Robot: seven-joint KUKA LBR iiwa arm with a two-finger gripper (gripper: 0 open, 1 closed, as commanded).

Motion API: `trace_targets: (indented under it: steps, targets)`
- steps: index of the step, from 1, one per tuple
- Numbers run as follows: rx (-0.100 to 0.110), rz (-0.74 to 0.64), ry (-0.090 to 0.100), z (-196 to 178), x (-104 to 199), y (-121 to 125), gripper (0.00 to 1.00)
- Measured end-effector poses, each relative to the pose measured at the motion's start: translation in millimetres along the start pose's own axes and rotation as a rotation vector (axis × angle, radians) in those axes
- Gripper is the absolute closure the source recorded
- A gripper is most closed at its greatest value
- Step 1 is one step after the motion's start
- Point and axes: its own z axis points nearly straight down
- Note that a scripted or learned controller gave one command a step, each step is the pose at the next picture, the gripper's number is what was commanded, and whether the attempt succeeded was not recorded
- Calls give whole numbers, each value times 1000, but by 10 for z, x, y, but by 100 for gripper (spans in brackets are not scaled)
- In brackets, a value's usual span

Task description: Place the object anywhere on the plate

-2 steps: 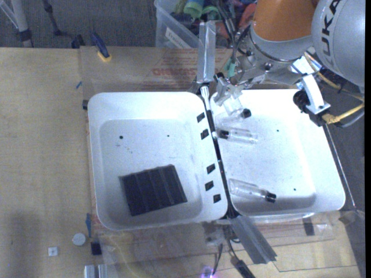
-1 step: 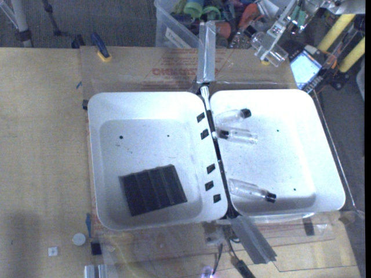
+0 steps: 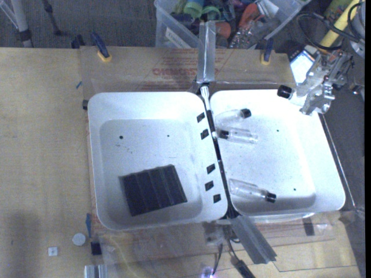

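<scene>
A black ribbed plate [image 3: 153, 190] lies flat in the front of the left bin [image 3: 104, 114]. In the right bin [image 3: 324, 155] lie three clear tubes with black caps: one near the back [image 3: 234, 115], one just below it by the divider [image 3: 237, 135], and one near the front [image 3: 250, 190]. My gripper [image 3: 316, 97] hovers over the right bin's back right corner, well away from the tubes and the plate. Nothing shows in its grasp.
A metal divider [image 3: 210, 149] with black clips runs between the bins. A clear crate of coloured toys [image 3: 232, 7] stands behind them. Cables and arm hardware [image 3: 342, 51] crowd the back right. Small loose parts [image 3: 78, 239] sit on the bench at front left.
</scene>
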Motion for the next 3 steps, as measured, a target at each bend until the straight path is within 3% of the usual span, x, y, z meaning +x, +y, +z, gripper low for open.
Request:
trace_targets:
  steps: [1, 2, 3]
  targets:
    - [-3, 324, -7, 3, -723, 730, 100]
    - [-1, 249, -9, -1, -991, 69, 100]
    - [1, 391, 2, 291, 235, 1752, 100]
